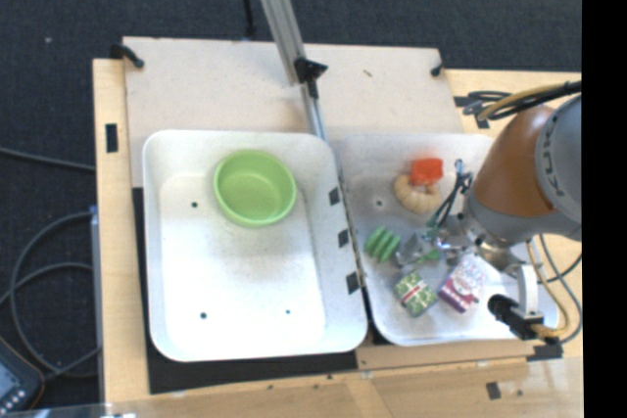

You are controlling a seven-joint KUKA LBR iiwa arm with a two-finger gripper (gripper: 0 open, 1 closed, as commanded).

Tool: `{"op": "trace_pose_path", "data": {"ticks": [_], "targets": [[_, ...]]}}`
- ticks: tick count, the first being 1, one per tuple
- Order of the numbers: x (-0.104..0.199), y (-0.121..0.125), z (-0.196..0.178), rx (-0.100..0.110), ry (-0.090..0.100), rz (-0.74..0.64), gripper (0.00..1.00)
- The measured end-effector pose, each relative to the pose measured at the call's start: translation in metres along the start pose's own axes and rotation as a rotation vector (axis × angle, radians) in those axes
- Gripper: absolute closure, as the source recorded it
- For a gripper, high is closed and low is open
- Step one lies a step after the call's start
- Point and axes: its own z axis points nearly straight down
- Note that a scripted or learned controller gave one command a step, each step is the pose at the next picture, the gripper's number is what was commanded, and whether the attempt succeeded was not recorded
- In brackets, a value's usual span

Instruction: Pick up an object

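Observation:
The right bin (387, 323) holds several small objects. An orange-red block (427, 171) sits on a tan rounded piece (413, 195) near the back. A green ridged piece (383, 244) lies left of centre. A green and red box (414, 293) and a pink and white packet (461, 285) lie near the front. My gripper (432, 243) hangs low over the middle of this bin, between the green ridged piece and the pink packet. The arm's orange band (514, 173) and grey wrist cover the bin's right side.
The left bin (176, 308) bears a light green bowl (255, 188) at its back. A metal pole (279, 5) slants down from the top to the gap between the bins. Cables (509, 101) run along the bench's right side.

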Motion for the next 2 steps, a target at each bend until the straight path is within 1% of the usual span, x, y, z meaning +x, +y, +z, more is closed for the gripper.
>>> {"op": "trace_pose_path", "data": {"ticks": [1, 2], "targets": [[0.0, 0.002, -0.012, -0.006, 0.003, 0.004, 1.0], [0.001, 0.0, -0.075, -0.01, 0.002, -0.006, 1.0]]}}
